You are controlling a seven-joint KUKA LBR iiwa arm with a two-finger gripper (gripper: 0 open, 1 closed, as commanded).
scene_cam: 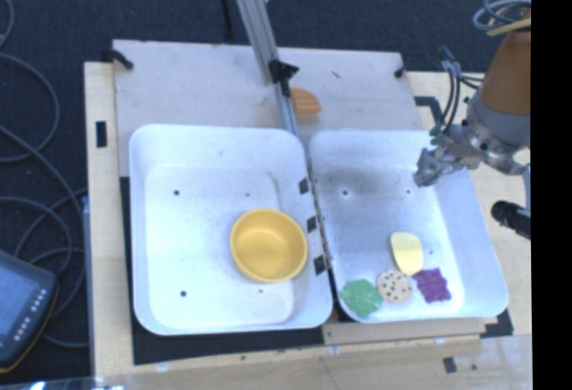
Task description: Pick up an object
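- Camera view: 4 small things cluster at the near end of the right bin [465, 200]: a yellow piece [406, 251], a cookie [393, 286], a green piece [361, 297] and a purple piece [433, 284]. A yellow bowl [268, 244] sits in the left bin [179, 165].
- I judge the small pieces light, flat and rigid; the yellow one looks easiest, taken across its narrow sides.
- My pincer [433, 168] hangs over the right bin's far end, well apart from the cluster, with nothing visibly in it; how it is set, apart or together, I cannot tell.
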